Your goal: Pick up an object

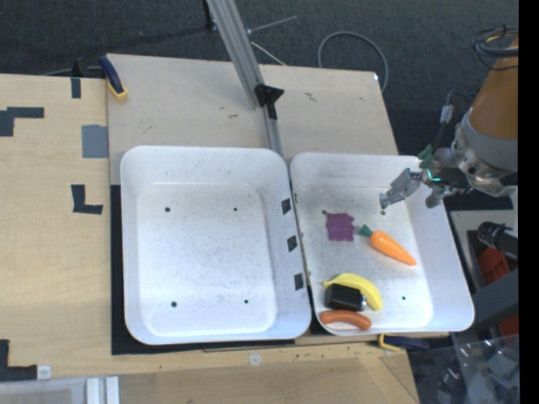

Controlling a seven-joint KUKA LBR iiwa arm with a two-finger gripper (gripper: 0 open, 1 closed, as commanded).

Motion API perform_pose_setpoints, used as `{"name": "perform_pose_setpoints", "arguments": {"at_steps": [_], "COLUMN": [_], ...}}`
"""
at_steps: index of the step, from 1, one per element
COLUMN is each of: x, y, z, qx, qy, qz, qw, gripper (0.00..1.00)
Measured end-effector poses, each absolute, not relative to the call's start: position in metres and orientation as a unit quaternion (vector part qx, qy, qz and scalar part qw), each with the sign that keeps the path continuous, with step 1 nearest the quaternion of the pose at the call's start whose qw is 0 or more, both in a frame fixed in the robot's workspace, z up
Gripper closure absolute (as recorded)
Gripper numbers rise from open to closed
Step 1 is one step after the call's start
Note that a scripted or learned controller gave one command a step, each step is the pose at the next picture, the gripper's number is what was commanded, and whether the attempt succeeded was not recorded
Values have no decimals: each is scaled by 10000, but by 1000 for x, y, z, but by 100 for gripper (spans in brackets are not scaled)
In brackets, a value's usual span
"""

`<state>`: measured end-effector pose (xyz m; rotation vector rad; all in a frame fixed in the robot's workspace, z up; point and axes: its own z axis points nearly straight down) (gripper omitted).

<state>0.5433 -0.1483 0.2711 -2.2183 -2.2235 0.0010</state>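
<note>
The right bin [438, 301] holds several small objects. A flat purple piece [339, 226] lies near its middle, with an orange carrot [392, 247] just to its right. Toward the front, a yellow banana [360, 285] curls around a black block [343, 297], and a red sausage [344, 319] lies against the front rim. My gripper [412, 197] hovers over the bin's back right part, above and behind the carrot. Its fingers are spread open and nothing is between them.
The left bin [202, 318] stands beside the right one. A slanted metal pole [240, 49] rises from the back of the bench between the bins. The bench surface stretches off to the left.
</note>
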Motion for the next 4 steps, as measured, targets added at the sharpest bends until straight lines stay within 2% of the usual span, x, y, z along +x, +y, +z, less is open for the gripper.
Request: {"name": "perform_pose_setpoints", "arguments": {"at_steps": [2, 3, 4], "x": [545, 550, 544], "y": [-155, -160, -154], "z": [146, 101, 105], "qx": [-7067, -7072, -7062], "qy": [-7075, -7069, -7080], "qz": [26, -20, 11], "qw": [35, -124, 11], "gripper": [0, 0, 100]}}
